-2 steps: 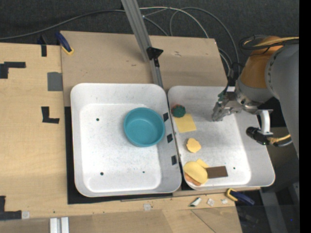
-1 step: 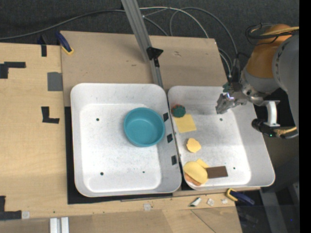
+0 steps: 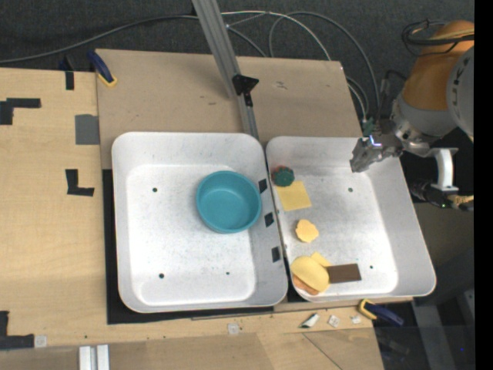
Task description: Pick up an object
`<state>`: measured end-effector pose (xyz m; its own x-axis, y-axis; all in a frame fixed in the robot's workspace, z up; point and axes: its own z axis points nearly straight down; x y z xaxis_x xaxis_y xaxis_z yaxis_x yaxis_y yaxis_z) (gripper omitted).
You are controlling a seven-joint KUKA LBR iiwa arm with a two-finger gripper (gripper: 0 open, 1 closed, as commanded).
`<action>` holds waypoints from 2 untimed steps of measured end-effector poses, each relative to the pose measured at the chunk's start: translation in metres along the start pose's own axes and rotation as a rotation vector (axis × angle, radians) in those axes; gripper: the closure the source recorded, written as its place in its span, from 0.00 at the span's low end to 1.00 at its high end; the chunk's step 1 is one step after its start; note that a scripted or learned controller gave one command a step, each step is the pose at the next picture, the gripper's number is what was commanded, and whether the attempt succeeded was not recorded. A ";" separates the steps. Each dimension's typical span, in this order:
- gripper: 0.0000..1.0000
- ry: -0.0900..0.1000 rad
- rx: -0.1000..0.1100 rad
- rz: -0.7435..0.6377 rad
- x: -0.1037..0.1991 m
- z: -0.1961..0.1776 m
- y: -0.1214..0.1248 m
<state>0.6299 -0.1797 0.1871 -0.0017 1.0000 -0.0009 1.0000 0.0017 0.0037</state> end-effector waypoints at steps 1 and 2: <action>1.00 -0.001 -0.003 0.000 -0.002 -0.064 0.002; 1.00 0.002 0.005 -0.005 0.056 -0.056 0.010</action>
<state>0.6399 -0.1233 0.2433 -0.0065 1.0000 0.0016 1.0000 0.0065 -0.0009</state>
